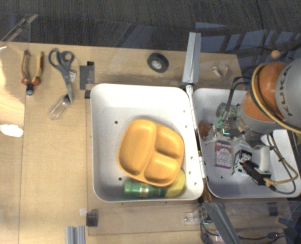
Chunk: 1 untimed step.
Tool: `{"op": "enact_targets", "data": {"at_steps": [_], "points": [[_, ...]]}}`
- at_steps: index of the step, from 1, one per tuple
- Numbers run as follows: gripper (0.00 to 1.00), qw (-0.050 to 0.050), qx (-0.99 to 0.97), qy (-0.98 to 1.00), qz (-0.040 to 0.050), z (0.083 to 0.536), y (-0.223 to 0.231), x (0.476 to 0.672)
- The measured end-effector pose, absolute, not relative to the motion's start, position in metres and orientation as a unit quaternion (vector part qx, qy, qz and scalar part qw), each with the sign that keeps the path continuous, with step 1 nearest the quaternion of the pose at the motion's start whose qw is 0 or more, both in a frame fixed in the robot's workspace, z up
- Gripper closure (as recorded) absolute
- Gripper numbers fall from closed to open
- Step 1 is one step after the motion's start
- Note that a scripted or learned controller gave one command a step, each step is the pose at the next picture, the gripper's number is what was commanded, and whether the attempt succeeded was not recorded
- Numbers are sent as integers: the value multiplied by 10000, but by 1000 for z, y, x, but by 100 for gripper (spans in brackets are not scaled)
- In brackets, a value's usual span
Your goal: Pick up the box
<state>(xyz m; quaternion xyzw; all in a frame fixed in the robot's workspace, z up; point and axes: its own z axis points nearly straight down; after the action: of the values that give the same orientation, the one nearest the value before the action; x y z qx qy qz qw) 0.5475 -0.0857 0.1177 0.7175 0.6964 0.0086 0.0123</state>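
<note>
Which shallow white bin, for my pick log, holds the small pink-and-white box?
The shallow white bin on the view's right, where the small pink-and-white box lies; the left bin holds a yellow divided plate instead.

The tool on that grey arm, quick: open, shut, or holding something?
Tool: cannot be told. It sits close to the small pink-and-white box lying in the right-hand shallow white bin.

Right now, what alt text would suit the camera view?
The grey arm reaches into the right bin, its gripper close to a small pink box on the bin floor. The left bin holds a yellow divided plate resting partly over a green bottle.
</note>
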Motion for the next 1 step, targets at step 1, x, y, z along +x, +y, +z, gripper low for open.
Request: {"op": "enact_targets", "data": {"at_steps": [1], "points": [[0, 196, 6802, 7326, 116, 99, -88, 533]]}}
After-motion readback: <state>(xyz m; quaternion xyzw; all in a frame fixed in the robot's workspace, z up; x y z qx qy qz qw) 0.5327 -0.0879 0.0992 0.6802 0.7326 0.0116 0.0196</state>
